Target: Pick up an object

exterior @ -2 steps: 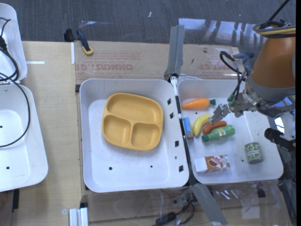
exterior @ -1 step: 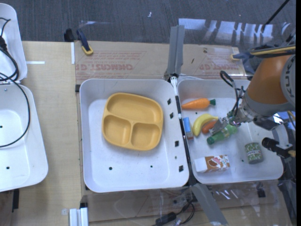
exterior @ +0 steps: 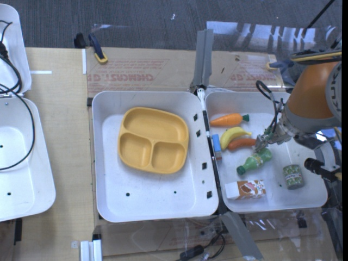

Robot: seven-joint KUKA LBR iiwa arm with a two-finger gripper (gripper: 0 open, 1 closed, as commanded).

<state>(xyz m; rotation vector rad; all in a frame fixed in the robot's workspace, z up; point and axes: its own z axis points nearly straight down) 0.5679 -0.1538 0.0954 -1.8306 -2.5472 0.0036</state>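
Camera view puts your gripper [exterior: 265, 142] low in the right bin [exterior: 312, 200], its tip just above the green bottle [exterior: 254, 161] and touching or nearly touching the bottle's upper end. You cannot tell from this angle how its fingers stand, and nothing is visibly lifted. The bottle lies tilted near the bin's middle, cap end toward 8 o'clock. At 10 o'clock from it, the banana [exterior: 233, 135] rests against a small orange piece [exterior: 243, 143]; beyond them, at 11 o'clock, lies the carrot [exterior: 227, 119] with its green top pointing to 3 o'clock. A blue block [exterior: 216, 143] sits along the bin's left wall at 9 o'clock. At 6 o'clock from the bottle you see a carton [exterior: 246, 190] on its side, and at 4 o'clock a green can [exterior: 292, 176] standing upright, well apart from the bottle. The arm [exterior: 310, 94] enters from 3 o'clock. The left bin [exterior: 147, 203] carries a yellow tray [exterior: 154, 140] with three compartments, slightly above its middle.
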